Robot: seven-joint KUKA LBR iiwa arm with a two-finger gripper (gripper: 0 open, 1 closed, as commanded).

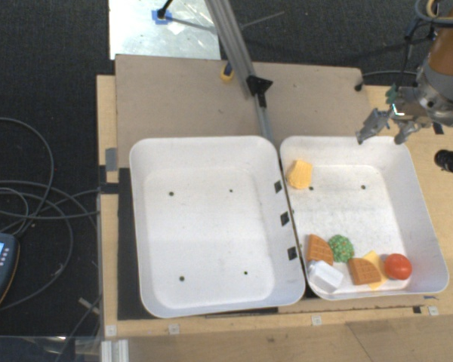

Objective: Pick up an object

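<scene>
We note two shallow white plastic bins side by side on a brown bench. The left bin [211, 225] shows bare floor with a few small dark dots. The right bin [408, 179] holds all the loose items we can see.

Near the right bin's upper left corner lies a pale yellow wedge-shaped block [300, 174], apart from the others. Along the near edge we find a cluster: a white rounded block [325, 276] at the lower left corner, an orange waffle-patterned piece [319, 249] just above it, a green bumpy ball [340, 246] touching that piece on its right, a second orange waffle-patterned piece [364, 271] beside the ball, a small yellow wedge [374, 259] partly under or behind it, and a red round ball [397, 266] at the far right of the row.

The grey two-finger gripper [384, 130] hangs over the upper right rim of the right bin, below the arm's orange band. Its two fingers are spread apart, and nothing sits between them.

The yellow block is the nearest item to the gripper, lying to its left and lower in the view, clearly separate from it. The cluster lies well apart from the gripper, at the opposite end of the bin.

A grey metal pole [234, 44] crosses the bench diagonally above the bins.
</scene>
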